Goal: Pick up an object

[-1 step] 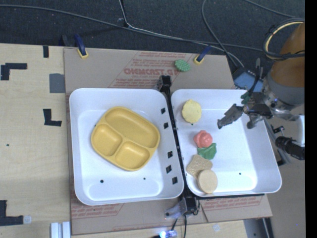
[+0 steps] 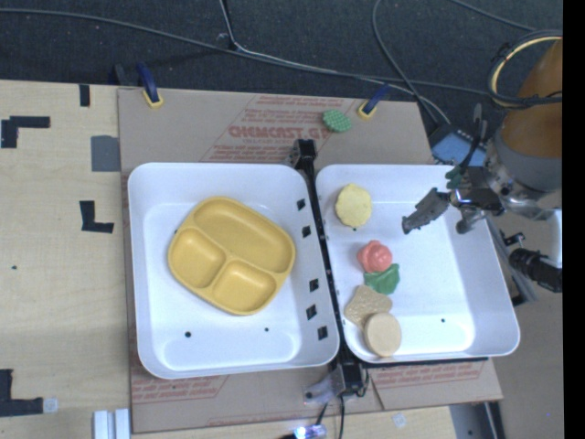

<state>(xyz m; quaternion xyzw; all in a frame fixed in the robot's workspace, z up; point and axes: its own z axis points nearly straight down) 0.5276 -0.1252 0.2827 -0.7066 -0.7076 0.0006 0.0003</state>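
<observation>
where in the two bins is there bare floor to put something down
Right bin: bare floor on its right half, right of the red-and-green toy and below the gripper. Its left side is crowded: yellow piece, the toy, tan pieces in a column. Left bin: the yellow tray fills the middle, leaving bare floor along the bottom edge.

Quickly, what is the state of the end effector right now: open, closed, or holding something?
End effector: open, holding nothing, above the right bin.
</observation>
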